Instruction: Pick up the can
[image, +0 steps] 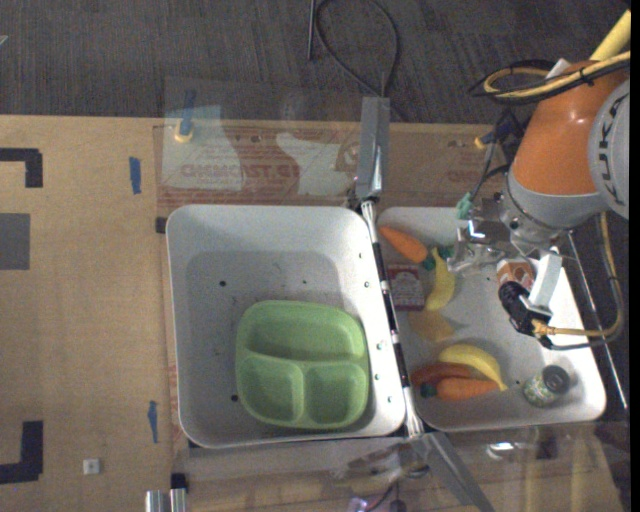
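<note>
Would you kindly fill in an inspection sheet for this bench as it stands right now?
Surface: two shallow white bins side by side, left bin and right bin, on a tan bench.
Job's things: can lying against the right bin's left wall, apart from the end effector.
Clutter: green divided tray in the left bin; in the right bin, two carrots, two bananas and a small jar in the near right corner.
Grippers: end effector low over the right bin's far part; finger state cannot be told.
Cables: black cable looped on the floor; yellow hose by the arm.
Surroundings: grey carpet, blue tape marks.
</note>
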